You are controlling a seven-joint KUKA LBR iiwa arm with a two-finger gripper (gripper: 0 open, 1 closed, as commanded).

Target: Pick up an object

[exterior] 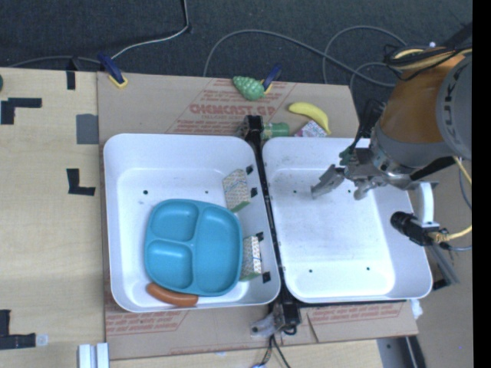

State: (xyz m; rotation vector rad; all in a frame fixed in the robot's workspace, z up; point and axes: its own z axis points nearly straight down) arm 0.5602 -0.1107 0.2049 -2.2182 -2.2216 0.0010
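While the arm hung over the right bin [349, 282], these were logged, all placed against the blue plate [192, 245].

End effector: end effector [344, 181] sat well to the right of the blue plate, low over the right bin's far half; fingers looked spread wide with nothing between them.

Candidate objects: orange sausage [173, 295] touched the plate's near rim; two small packets [238, 188] lay by its far right corner, another packet [252, 256] just right of it. All shared the left bin [126, 159] with the plate.

Beyond the bins: banana [310, 115] and green toy [248, 87] lay on the surface, well beyond the plate.

Step in hand: judged as searching or approach, no grasp made.

Next move: likely called for crossing the divider toward the plate's side, then descending on one item.
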